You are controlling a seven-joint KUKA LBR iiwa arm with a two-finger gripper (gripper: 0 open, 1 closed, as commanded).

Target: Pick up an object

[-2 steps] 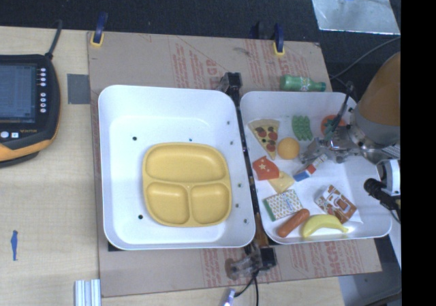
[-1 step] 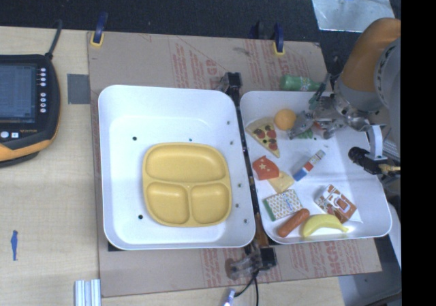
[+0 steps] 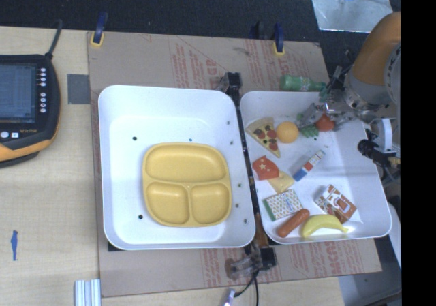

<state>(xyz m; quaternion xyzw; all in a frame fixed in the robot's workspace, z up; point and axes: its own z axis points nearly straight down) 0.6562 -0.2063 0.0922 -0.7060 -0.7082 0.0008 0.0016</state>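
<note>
At the upper right of the frame, the gripper [image 3: 321, 118] reaches down into the top part of the right bin [image 3: 371, 161], right over a small red and green toy [image 3: 320, 123] lying there; the metal parts and the toy blur together, so whether anything is actually pinched there cannot be told. Just left of it sit an orange ball [image 3: 288, 132] and a toy pizza slice [image 3: 264, 135], close beside each other. Below those, toward the bin's middle, lie a red wedge [image 3: 264, 166] touching a yellow cheese-like piece [image 3: 281, 180], and a small blue, white and red tube [image 3: 308, 163] set on a slant. Along the bin's lower edge are a green-and-white checked packet [image 3: 282, 203], a toy sausage [image 3: 293, 222], a yellow banana [image 3: 324, 227] and a red-and-white snack packet [image 3: 335, 202]. A green bottle [image 3: 300, 83] lies on the cardboard just beyond the bin's top rim. The left bin [image 3: 122, 120] holds a yellow compartment tray [image 3: 186, 183]. At the far left edge rests a control pendant [image 3: 26, 108].
</note>
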